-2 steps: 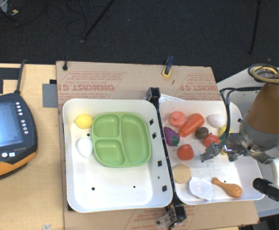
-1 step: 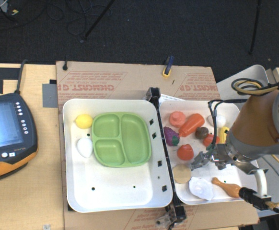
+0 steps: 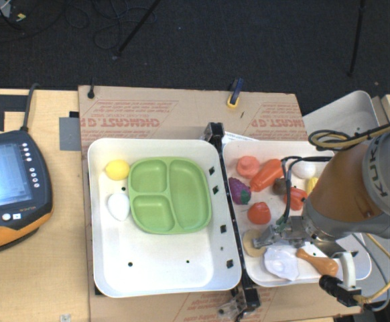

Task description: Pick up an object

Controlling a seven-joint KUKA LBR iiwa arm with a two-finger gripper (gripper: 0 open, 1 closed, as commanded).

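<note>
My gripper [image 3: 273, 236] is low over the front of the right bin [image 3: 232, 154], below the grey and orange arm [image 3: 342, 193]. It hangs just above a tan round piece [image 3: 251, 244] and a white lump [image 3: 281, 263]. A red tomato [image 3: 258, 212] lies just behind it. Farther back are a purple eggplant [image 3: 239, 190], a pink piece [image 3: 247, 166], an orange carrot [image 3: 269, 173] and a white egg [image 3: 304, 170]. An orange-brown drumstick [image 3: 319, 260] lies to the gripper's right. The arm hides part of the bin's right side.
The left bin [image 3: 155, 267] holds a green divided plate [image 3: 169, 194], a yellow lemon [image 3: 116, 170] and a white egg [image 3: 118, 206]. A black clip wall [image 3: 223, 200] separates the bins. A teach pendant [image 3: 7, 186] lies on the bench at far left.
</note>
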